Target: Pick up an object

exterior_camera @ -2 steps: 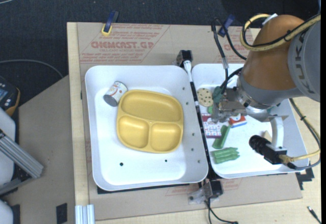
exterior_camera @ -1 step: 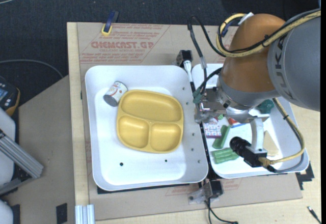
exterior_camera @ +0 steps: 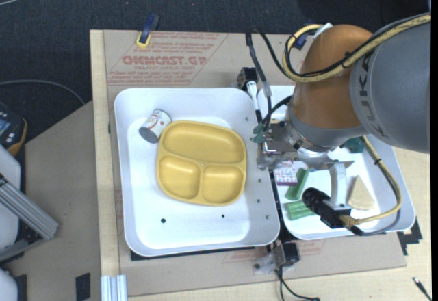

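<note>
My gripper (exterior_camera: 269, 149) hangs under the orange-banded wrist, over the divider between the two white bins. It stands just right of a yellow three-compartment plate (exterior_camera: 202, 161) that lies in the left bin (exterior_camera: 137, 217). A small tipped-over can (exterior_camera: 154, 125) rests at the plate's upper left corner. In the right bin (exterior_camera: 383, 221), close below the gripper, lie a pink-and-white card (exterior_camera: 286, 174) and two green pieces (exterior_camera: 295, 187) (exterior_camera: 297, 210). A beige wedge (exterior_camera: 361, 194) sits further right. The arm hides much of the right bin.
A teal item (exterior_camera: 354, 144) peeks out beside the wrist. Cardboard (exterior_camera: 164, 60) lies behind the bins with a blue-and-yellow clip (exterior_camera: 146, 31) on its edge. Black cables (exterior_camera: 254, 60) run along the divider's far end.
</note>
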`<state>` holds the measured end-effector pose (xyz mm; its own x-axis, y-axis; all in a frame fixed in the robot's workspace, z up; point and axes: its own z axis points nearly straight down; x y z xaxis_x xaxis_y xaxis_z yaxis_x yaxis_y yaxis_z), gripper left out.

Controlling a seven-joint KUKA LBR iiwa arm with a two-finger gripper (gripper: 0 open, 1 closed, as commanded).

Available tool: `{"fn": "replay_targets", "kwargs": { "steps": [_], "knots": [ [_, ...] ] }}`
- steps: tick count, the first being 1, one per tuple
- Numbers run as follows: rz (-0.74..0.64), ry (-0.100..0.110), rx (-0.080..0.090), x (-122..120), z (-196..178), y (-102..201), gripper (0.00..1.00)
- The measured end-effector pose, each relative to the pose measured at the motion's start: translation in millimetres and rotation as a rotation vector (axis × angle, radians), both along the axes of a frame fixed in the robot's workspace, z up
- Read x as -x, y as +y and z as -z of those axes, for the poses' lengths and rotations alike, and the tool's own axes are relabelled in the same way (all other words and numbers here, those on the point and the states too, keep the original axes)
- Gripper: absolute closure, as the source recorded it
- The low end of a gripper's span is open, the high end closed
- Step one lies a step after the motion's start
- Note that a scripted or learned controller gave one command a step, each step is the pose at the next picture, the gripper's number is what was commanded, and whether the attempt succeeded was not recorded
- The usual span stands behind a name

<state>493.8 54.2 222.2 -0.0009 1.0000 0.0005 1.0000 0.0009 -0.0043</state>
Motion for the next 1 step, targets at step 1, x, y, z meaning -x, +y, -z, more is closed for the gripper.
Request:
{"fn": "replay_targets", "kwargs": {
  "steps": [1],
  "knots": [
    [0.000,-0.006,0.000,-4.9,-8.8,10.7,1.00]
  ]
}}
